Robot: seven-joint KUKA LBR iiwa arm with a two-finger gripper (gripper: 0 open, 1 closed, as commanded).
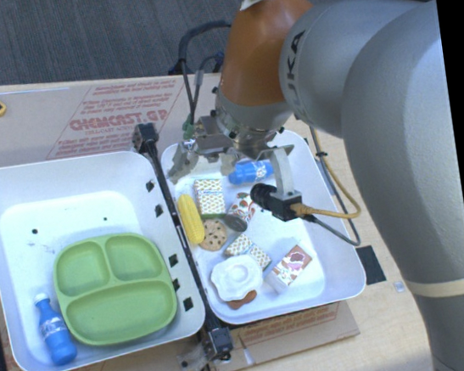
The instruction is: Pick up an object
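My gripper [199,152] hangs over the far end of the right bin [337,253], just above a patterned carton [209,195]. Nothing is visibly held in it. Below it lie a yellow corn cob [190,218] along the bin's left wall, a small blue bottle [250,172], a brown cookie [213,235], a checked packet [248,251], a white fried egg [235,278] and a red-and-white box [288,267]. The arm's wrist hides the bin's far right corner.
The left bin [13,211] holds a green divided plate [113,287] and a blue bottle [54,330] at its near left corner. A black clip row [170,232] marks the wall between the bins. Cardboard [111,116] lies behind them.
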